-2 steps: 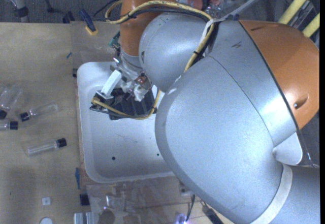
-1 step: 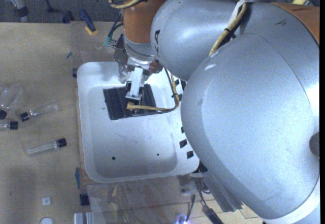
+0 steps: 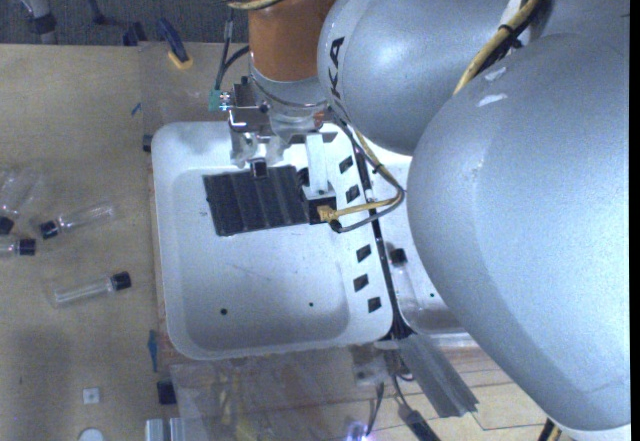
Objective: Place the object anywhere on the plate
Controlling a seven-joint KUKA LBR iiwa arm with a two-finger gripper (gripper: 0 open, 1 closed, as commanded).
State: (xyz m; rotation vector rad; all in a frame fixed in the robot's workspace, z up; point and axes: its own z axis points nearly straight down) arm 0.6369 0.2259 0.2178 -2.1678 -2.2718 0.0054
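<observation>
Gripper (image 3: 258, 161) sits over the far edge of the left bin (image 3: 190, 329), above a dark ribbed plate (image 3: 250, 204). The plate lies flat in the bin's far half, long axis running left-right, slightly tilted. Near half of the bin floor is bare. Cannot tell how the jaws stand or which thing is the object. Clear vials (image 3: 92, 287) lie on the bench (image 3: 70, 109), left.

From my feed, the left bin (image 3: 190, 259) sits on the worktop (image 3: 70, 109) with a ribbed plate (image 3: 235, 204) lying in its far half. The gripper (image 3: 257, 167) hangs right over the plate's far edge, and the arm (image 3: 480, 129) covers most of the right side. Left of the bin, a few small vials (image 3: 90, 286) lie scattered on the worktop, well apart from it.
</observation>
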